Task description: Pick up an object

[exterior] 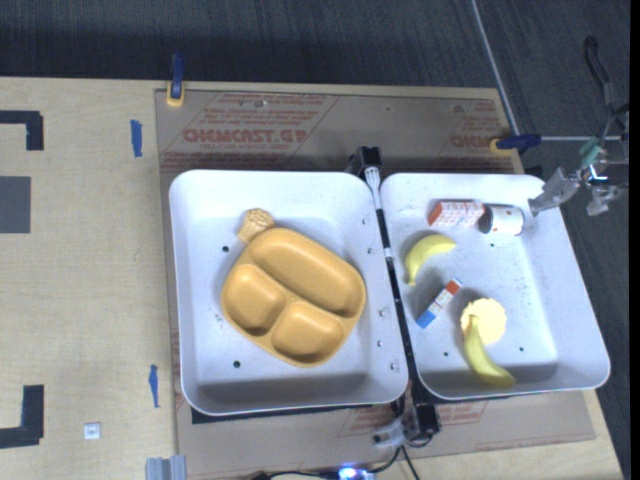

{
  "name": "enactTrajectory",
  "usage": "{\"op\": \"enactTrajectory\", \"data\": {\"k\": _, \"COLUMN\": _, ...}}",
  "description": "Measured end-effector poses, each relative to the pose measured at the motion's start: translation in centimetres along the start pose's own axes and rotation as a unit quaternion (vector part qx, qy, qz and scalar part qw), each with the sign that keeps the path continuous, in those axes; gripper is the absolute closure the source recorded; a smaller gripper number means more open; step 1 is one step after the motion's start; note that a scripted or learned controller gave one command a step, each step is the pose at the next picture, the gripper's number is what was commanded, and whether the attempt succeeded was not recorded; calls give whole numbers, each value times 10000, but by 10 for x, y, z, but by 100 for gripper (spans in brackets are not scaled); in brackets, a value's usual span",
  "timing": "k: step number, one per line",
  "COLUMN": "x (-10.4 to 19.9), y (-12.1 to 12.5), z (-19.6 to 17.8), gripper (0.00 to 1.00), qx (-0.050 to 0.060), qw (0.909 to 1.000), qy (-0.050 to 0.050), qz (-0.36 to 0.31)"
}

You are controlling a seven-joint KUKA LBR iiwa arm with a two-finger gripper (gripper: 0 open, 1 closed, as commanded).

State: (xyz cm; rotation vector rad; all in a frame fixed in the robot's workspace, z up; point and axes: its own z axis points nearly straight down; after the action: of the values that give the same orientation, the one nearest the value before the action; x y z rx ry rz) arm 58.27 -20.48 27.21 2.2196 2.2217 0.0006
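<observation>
We note a pale wooden worktop (80,298) carrying a brown cardboard sheet (300,128) with red print. A yellow clamp (176,91) grips the sheet's far left corner; a blue-and-yellow clamp (515,143) sits at its far right. Blue tape strips (136,138) and black tape marks (25,128) lie on the wood. Dark carpet (300,18) beyond.

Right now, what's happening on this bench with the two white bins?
A robot arm's claw sits at the far right edge, just outside the right bin, with nothing between its fingers. That bin holds two bananas, a small bottle lying on its side and a little marker-like stick. The left bin holds a yellow divided tray. Nothing has been picked up yet.
</observation>
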Motion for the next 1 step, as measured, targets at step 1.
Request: {"op": "enactTrajectory", "data": {"k": 1, "x": -11, "y": 11, "z": 168, "gripper": 0, "qx": 25, "qw": 10000, "qy": 35, "qz": -6}}
